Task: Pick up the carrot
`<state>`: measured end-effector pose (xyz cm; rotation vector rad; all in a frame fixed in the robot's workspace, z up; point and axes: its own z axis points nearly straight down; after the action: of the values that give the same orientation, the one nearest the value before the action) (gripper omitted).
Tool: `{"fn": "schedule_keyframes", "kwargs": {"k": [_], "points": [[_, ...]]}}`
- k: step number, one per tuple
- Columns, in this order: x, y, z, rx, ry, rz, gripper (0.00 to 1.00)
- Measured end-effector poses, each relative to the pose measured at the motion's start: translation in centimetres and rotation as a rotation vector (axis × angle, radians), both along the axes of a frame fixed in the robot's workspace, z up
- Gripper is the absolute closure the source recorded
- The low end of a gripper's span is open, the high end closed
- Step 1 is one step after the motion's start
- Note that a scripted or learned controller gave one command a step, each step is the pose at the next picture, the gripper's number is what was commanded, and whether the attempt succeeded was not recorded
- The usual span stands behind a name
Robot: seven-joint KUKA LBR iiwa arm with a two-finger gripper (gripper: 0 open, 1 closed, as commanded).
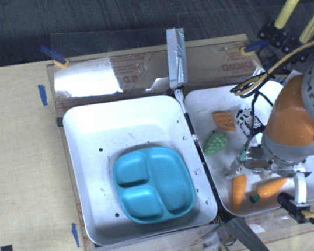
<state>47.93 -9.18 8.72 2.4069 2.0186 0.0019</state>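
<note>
The grey arm [298,123] is reaching in from three o'clock, its orange band bending down over the right bin [208,97], with the gripper [251,163] hanging low near the bin's middle; whether it is wide or narrow, I cannot tell. One carrot [238,192] is lying at its seven o'clock, another carrot [271,189] at five o'clock. A blue plate [153,183] is sitting in the left bin [88,139].

Blue divided plate [153,183] in left bin [86,127].
</note>
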Motion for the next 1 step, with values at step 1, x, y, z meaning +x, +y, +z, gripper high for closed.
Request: {"fn": "schedule_keyframes", "kwargs": {"k": [1], "points": [[0.14, 0.0, 1.05, -0.002, -0.005, -0.001, 1.0]]}}
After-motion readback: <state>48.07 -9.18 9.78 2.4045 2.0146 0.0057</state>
